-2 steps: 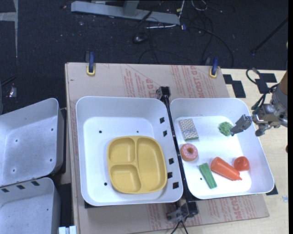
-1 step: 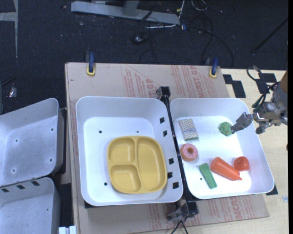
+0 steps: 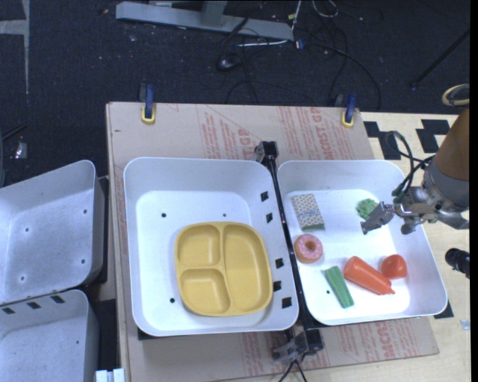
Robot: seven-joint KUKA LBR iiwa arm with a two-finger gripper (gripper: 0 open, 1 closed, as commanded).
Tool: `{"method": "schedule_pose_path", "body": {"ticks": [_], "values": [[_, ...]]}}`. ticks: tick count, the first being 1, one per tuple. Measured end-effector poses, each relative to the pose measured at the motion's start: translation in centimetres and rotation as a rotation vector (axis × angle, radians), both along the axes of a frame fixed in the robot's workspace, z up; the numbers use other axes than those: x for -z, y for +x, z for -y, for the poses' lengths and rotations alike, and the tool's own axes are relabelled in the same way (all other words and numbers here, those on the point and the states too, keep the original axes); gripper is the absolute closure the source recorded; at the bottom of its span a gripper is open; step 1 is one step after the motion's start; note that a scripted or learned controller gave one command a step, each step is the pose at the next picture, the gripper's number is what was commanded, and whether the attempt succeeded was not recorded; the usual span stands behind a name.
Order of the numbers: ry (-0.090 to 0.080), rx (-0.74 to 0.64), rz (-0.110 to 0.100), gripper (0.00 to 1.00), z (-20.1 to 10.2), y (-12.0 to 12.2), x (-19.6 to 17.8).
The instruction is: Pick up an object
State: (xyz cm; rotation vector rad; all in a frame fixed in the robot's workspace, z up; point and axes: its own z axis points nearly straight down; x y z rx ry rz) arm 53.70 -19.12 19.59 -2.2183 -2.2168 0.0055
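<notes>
Dark floor all around, cables (image 3: 321,45) trailing across the top, and a grey metal bar (image 3: 202,19) lying up there too. In the middle sits the brown board (image 3: 194,127), printed with red lettering and pinned at its far edge by two yellow-and-blue clamps (image 3: 149,104). On it, two white bins side by side. The left bin (image 3: 149,186) carries a yellow divided tray (image 3: 223,268) with three compartments. Off to the left, spare white bins (image 3: 45,224) rest apart from the board.

Over to the right bin (image 3: 418,298), where the objects are. Biggest is the orange carrot (image 3: 367,275), long axis running left to right and tipped slightly toward the near-right, thick end at the left. Just left of it lies a green stick (image 3: 338,286), angled from far-left to near-right. A red tomato (image 3: 393,265) sits just beside the carrot's narrow end. A pink donut (image 3: 308,248) lies near the divider, with a speckled sponge block (image 3: 307,211) beyond it. A green broccoli piece (image 3: 367,207) sits toward the far right.

The arm (image 3: 452,164) reaches in from the right, and the gripper (image 3: 377,218) hangs just beside the broccoli. Whether its fingers are parted or closed, I cannot tell; nothing visibly sits between them.
</notes>
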Motion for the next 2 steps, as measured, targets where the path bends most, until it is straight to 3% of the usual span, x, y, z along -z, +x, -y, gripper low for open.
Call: {"method": "schedule_pose_path", "body": {"ticks": [2], "values": [[0.000, 0.000, 0.002, 0.00, -0.7, -0.8, 10.7]]}}
